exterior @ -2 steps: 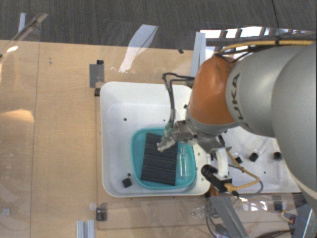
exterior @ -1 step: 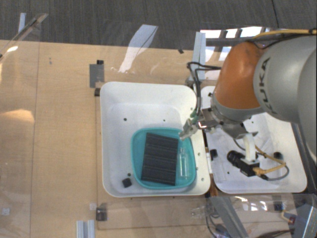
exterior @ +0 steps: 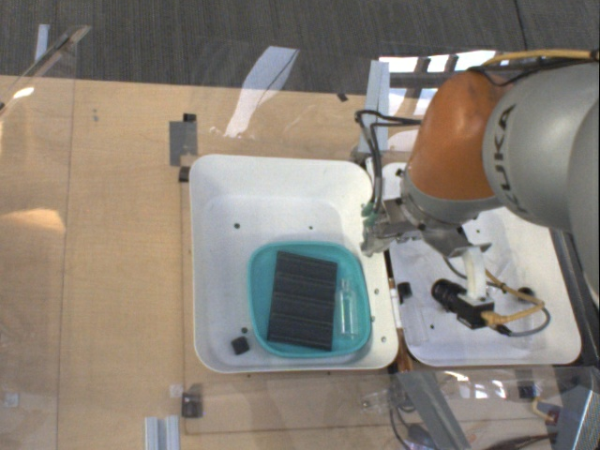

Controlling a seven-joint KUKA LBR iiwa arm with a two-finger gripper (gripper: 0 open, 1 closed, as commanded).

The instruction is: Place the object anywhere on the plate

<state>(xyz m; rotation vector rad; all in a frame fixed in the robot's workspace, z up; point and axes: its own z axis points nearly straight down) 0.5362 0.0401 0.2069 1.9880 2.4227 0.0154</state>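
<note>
pale wooden bench (exterior: 103, 251) across most of the frame, dark grey carpet (exterior: 187, 17) along the top edge. carried two shallow white bins side by side: left bin (exterior: 225, 204) at centre, right bin (exterior: 553, 345) at lower right. had small dark brackets on the wood just off the left bin's upper left and lower left corners.

teal plate (exterior: 258, 270) lay in the lower half of the left bin, near its right wall. dark ribbed slab (exterior: 302, 300) rested flat on the plate, roughly at its middle, long side running top to bottom, tilted slightly. clear tube (exterior: 348, 307) lay on the plate too, just right of the slab and close to the plate's right rim; touching the slab or not, could not tell. small black cube (exterior: 241, 345) sat on the bin floor just off the plate's lower left edge, apart from it.

grey arm (exterior: 544, 139) with orange band (exterior: 455, 148) reached in from the upper right, above the right bin. gripper (exterior: 373, 232) hung at the divide between the two bins, just above and right of the plate, not over the slab. clenched or released: could not tell. nothing seen in its grasp.
</note>
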